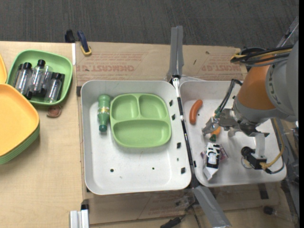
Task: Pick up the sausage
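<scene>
The sausage [195,111] lies in the right bin [237,177], near its left wall and toward the far end. Its long axis runs nearly along that wall, the upper end tipped slightly away from it. The hand [212,128] hovers just beside the sausage, off its lower end and further from the wall, so the coming move looks like a short shift toward the wall. I cannot tell how wide the hand stands; nothing is visibly between its fingers.
</scene>
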Action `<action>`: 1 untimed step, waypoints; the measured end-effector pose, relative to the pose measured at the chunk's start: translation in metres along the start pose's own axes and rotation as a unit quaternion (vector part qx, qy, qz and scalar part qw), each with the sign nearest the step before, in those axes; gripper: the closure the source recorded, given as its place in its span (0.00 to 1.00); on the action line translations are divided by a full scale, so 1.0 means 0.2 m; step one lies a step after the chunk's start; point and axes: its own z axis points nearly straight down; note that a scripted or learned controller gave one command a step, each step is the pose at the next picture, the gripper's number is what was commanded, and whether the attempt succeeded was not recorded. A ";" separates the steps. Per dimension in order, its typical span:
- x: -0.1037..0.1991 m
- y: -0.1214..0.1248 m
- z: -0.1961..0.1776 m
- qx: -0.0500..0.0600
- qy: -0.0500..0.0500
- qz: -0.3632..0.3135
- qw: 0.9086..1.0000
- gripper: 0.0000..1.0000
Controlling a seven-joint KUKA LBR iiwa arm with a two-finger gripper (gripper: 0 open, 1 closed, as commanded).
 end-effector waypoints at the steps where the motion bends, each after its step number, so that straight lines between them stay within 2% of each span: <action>1: -0.13 0.17 0.00 -0.001 -0.001 -0.014 1.000 0.00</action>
